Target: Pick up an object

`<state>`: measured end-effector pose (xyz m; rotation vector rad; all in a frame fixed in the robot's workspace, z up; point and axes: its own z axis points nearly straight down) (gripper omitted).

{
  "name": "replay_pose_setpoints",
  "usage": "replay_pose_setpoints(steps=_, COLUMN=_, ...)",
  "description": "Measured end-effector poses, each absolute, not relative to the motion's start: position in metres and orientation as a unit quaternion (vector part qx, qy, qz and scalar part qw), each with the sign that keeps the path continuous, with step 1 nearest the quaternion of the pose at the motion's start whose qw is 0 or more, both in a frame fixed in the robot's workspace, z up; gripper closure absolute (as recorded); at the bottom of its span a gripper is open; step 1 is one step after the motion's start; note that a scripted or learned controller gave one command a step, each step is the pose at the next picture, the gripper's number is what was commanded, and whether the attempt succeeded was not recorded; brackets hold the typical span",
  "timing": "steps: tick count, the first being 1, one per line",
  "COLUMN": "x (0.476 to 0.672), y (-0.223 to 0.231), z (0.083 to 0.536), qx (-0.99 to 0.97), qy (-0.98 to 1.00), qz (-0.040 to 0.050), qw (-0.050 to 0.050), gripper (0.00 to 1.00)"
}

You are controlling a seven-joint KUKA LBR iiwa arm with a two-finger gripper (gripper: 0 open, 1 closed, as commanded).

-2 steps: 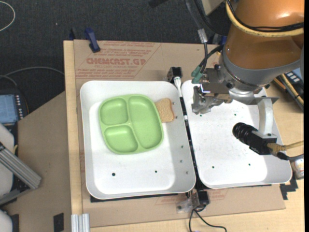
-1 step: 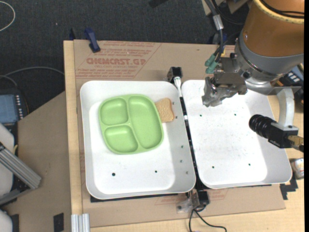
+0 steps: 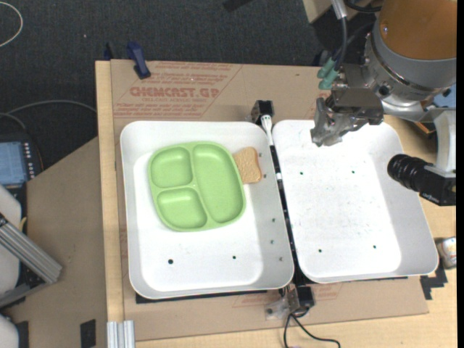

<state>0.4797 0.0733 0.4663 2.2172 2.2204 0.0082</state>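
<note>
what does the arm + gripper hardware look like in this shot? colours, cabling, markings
The arm is a fat rounded grey body with a broad orange band above the wrist. Dark cables run along it from the top of the view, ending in teal-green connectors beside the wrist. The gripper is a compact dark grey metal block with short metallic fingers. No lettering or markings are legible on either.

You are looking at an evenly and brightly lit scene: the two white bins (image 3: 341,216) come close to washing out, and soft light from overhead leaves only faint, short shadows, such as the thin dark line under the left bin's near rim. The green tray (image 3: 196,185) shows mild sheen without hard glare. Focus is fair at the centre, while the arm's orange band (image 3: 420,13) at the top right looks large and slightly soft
</note>
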Motion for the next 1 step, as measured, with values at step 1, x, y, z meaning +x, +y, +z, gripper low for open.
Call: replay_pose_setpoints(steps=1, x=0.4791, y=0.0833, z=0.4417, qx=0.707, qy=0.707, qz=-0.0017, qw=-0.001, gripper=1.0)
